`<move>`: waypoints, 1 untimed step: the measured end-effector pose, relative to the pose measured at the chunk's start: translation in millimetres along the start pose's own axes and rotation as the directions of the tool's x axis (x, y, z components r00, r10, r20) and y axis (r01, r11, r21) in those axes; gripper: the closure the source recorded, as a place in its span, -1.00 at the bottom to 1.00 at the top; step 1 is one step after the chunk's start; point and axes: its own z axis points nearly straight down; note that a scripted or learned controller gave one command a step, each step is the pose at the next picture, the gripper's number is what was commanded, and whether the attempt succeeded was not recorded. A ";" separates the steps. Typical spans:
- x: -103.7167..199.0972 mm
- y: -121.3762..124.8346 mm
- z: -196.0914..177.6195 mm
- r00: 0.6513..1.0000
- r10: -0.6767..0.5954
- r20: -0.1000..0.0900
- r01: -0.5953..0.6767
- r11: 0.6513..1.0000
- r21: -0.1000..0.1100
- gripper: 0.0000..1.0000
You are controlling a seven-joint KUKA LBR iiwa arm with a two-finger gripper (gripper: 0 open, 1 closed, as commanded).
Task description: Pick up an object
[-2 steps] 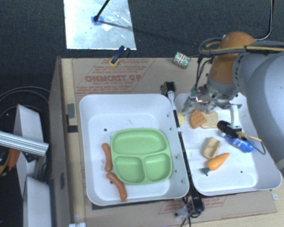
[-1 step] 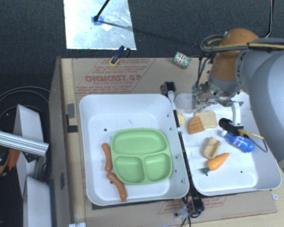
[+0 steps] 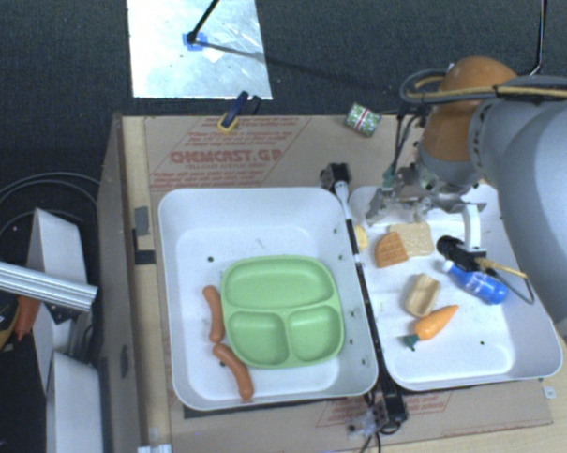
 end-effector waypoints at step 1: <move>1.4 -2.0 12.2 1.000 0.003 -0.004 -0.003 1.000 0.007 -1.00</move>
